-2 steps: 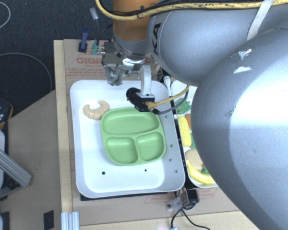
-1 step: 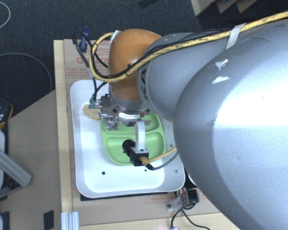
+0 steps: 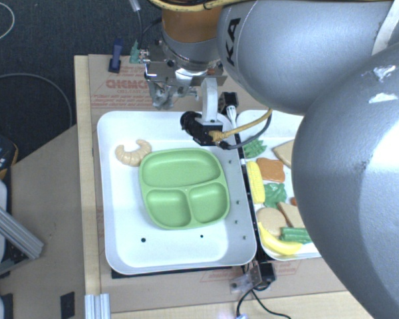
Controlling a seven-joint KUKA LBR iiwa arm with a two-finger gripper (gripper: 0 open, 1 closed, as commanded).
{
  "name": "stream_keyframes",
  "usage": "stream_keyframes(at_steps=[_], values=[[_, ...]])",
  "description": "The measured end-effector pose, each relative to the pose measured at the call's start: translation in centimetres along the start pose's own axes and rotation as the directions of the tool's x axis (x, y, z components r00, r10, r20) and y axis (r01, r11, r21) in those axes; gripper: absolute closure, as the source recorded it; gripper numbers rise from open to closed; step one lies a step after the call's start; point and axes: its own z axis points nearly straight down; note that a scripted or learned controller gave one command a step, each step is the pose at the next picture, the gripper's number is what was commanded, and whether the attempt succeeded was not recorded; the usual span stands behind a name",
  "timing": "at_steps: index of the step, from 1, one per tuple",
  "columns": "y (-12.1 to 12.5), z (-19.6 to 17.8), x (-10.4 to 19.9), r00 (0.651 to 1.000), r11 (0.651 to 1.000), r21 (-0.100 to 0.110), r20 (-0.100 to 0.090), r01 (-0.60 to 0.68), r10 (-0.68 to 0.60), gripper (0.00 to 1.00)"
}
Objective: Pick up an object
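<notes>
My gripper (image 3: 185, 102) hangs over the far edge of the left bin (image 3: 120, 231), open, with nothing between its fingers. A tan croissant-shaped toy (image 3: 133, 153) lies in that bin's far left part, to the left of and below the gripper. Just in front of the gripper sits a green three-compartment plate (image 3: 184, 186), taking up the bin's middle. The right bin holds toy food: a yellow corn cob (image 3: 255, 181), a banana (image 3: 276, 242), an orange toast slice (image 3: 272, 170), green leaves (image 3: 274, 195) and a green bean piece (image 3: 294, 234). The arm hides much of the right bin.
The grey arm's bulk (image 3: 332, 111) covers the upper right and the right side. A black cable clump (image 3: 197, 129) hangs beside the gripper near the wall between the bins. A blue clip (image 3: 116, 55) lies on the cardboard behind the left bin.
</notes>
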Motion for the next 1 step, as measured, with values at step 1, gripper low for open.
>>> stream_keyframes(at_steps=[1], values=[[-6.77, 6.48, 0.04, 1.0, 1.0, 0.027, 0.006, 0.0, 0.0, 1.0]])
